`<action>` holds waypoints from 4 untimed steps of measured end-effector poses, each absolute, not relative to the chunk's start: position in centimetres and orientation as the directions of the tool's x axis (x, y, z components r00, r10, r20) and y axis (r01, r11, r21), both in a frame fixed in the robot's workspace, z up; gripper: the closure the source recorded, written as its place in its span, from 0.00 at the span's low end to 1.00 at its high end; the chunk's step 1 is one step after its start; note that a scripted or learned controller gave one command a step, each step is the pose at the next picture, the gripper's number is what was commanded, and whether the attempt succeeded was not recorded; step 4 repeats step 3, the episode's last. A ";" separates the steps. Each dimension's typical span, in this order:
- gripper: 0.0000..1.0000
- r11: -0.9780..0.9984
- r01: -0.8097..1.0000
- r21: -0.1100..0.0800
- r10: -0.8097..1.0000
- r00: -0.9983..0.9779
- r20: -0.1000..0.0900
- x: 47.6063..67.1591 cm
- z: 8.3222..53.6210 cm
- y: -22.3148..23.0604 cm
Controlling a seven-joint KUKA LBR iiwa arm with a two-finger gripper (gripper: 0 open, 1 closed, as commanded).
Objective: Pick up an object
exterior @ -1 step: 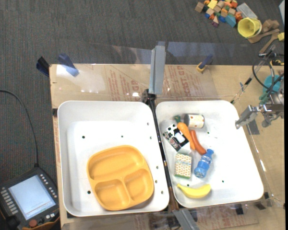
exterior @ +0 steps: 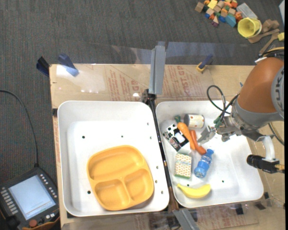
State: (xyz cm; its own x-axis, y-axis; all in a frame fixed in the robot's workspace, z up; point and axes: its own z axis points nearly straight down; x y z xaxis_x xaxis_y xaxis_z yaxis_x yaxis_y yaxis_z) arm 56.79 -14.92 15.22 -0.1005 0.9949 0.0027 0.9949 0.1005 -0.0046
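Where the bench edge runs closest to the camera, a grey teach pendant (exterior: 26, 199) is seen on the floor at the lower left, its screen lit. Just beyond it, the left bin (exterior: 72, 123) is occupied by a yellow divided tray (exterior: 120, 177), which is set toward the bin's near side. In the right bin (exterior: 240, 186), a yellow banana (exterior: 194, 190) is laid nearest the front wall. Behind it, a small patterned box (exterior: 183, 165) and a blue bottle (exterior: 203, 163) are placed side by side, the bottle tilted. Farther back, an orange carrot (exterior: 192, 137) is stretched diagonally, beside a black-and-white object (exterior: 175, 136), and a pale cup (exterior: 194, 121) is tipped on its side near the far wall. The gripper (exterior: 207, 134) is positioned low over the right bin, just beside the carrot's right flank; whether its fingers are apart or together cannot be told, and nothing is seen held. On the carpet at the far right, coloured wooden blocks (exterior: 220, 7) and a yellow cup (exterior: 249, 27) are scattered.
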 end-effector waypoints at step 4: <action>1.00 0.260 0.966 -0.002 0.966 -0.260 0.001 57.8 18.7 -6.3</action>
